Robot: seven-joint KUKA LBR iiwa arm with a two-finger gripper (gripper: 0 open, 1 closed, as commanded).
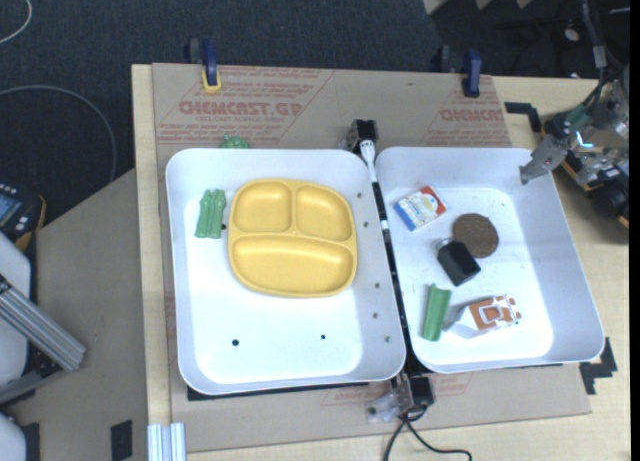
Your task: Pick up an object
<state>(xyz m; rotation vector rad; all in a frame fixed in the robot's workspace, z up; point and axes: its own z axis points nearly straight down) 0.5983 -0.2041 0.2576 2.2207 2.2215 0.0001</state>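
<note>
The gripper (545, 159) sits at the upper right corner of the right bin (560, 279), at the end of a cluttered wrist assembly reaching in from the right edge; whether it is open or closed cannot be told at this scale. Nothing is seen held by it, and it stands well apart from every object in the bin.

Contents of the right bin, from nearest the gripper outward: a small blue, white and red packet (419, 207) near the upper left; a brown round disc (476, 235) at centre; a black block (458, 262) touching the disc's lower left edge; a green bar (435, 312) lying tilted below the block; and an orange and white packet (493, 313) just beside the bar, with a pale piece between them. The disc and block crowd each other; the bar and orange packet lie close together near the bin's lower wall.

The left bin (190, 279) holds a yellow divided plate (293, 237) with three compartments, and a green ridged piece (211, 213) beside its left rim, apart from it. Two small dark specks mark the bin floor below the plate.

Both bins rest on a brown board (300, 99) with printed lettering, fixed by two blue clamps (209, 59) at its far edge.
</note>
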